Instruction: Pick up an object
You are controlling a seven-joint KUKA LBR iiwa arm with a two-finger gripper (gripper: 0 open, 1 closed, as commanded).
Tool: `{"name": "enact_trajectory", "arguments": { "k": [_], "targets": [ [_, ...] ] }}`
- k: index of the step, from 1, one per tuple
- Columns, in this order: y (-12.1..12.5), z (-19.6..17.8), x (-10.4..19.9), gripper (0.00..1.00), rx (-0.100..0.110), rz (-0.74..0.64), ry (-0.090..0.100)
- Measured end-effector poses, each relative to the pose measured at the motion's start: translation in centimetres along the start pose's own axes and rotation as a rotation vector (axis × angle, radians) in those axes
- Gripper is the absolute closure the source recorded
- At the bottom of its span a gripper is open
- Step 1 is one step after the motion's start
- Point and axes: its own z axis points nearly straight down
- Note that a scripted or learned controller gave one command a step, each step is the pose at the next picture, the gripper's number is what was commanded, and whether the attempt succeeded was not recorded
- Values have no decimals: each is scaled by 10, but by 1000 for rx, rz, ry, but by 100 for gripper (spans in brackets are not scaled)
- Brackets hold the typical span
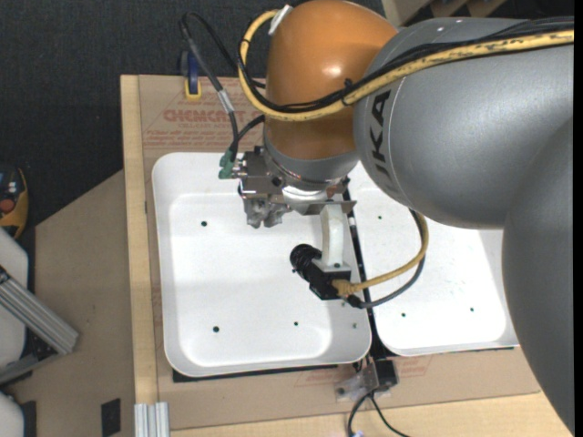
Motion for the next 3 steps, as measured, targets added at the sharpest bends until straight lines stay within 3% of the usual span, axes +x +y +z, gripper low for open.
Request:
{"name": "enact_trajectory", "arguments": {
  "k": [1, 2, 3],
  "targets": [
    [-21, -16, 5, 100, -4, 0, 2],
    [-3, -89, -102, 100, -18, 13, 1],
    [32, -18, -49, 100, -2, -1, 2]
  ]
}}
